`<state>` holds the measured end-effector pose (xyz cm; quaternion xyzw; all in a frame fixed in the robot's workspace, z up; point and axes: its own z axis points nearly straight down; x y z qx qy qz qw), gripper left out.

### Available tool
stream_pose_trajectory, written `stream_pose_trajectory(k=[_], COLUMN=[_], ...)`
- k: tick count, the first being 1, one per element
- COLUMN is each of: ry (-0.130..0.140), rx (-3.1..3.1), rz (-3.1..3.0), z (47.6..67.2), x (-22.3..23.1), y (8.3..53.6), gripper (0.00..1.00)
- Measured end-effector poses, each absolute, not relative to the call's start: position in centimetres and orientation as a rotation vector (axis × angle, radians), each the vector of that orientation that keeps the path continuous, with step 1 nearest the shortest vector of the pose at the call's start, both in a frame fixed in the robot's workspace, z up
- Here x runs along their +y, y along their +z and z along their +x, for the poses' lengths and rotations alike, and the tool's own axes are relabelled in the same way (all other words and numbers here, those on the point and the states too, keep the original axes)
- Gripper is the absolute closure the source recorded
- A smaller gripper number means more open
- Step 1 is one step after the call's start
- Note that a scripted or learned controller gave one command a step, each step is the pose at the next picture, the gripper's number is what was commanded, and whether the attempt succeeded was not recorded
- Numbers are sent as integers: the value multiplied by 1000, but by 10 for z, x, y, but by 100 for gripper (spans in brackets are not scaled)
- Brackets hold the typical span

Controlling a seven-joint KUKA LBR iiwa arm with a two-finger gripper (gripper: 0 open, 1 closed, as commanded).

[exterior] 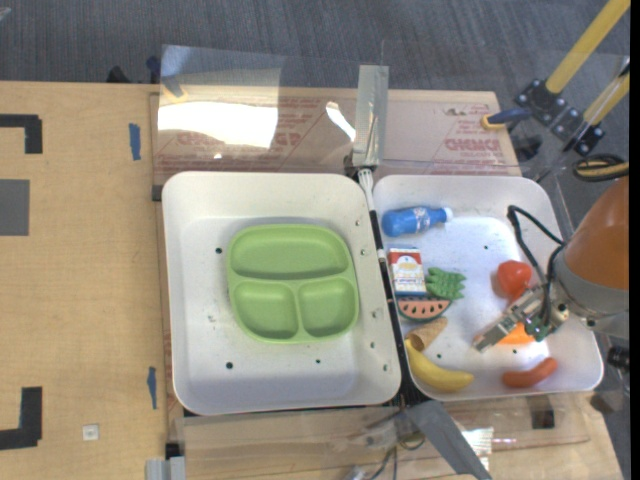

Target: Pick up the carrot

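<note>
Carrot [520,336] sits lower right of frame, in the right bin [480,193], right under the gripper [512,326]. Can't tell if jaws are open or shut. Prob. light, stiff, slick plastic toy; you'd best pinch across its thick mid-body, not the taper.

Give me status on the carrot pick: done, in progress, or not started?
In progress. Done: the gripper has reached the right bin and sits low over an orange piece, apparently the carrot. In hand: nothing confirmed; the view doesn't show the carrot between the fingers. Left: secure the grasp and lift it clear. The banana, tomato and blue bottle lie nearby in the same bin.
</note>
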<state>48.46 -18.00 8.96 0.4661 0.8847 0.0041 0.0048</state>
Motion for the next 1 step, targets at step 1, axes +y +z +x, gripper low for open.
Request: stream_pose_trajectory(k=[1], ry=[10], rx=[2761], rz=[1453], z=[487], x=[-181], y=[102], gripper=[100])
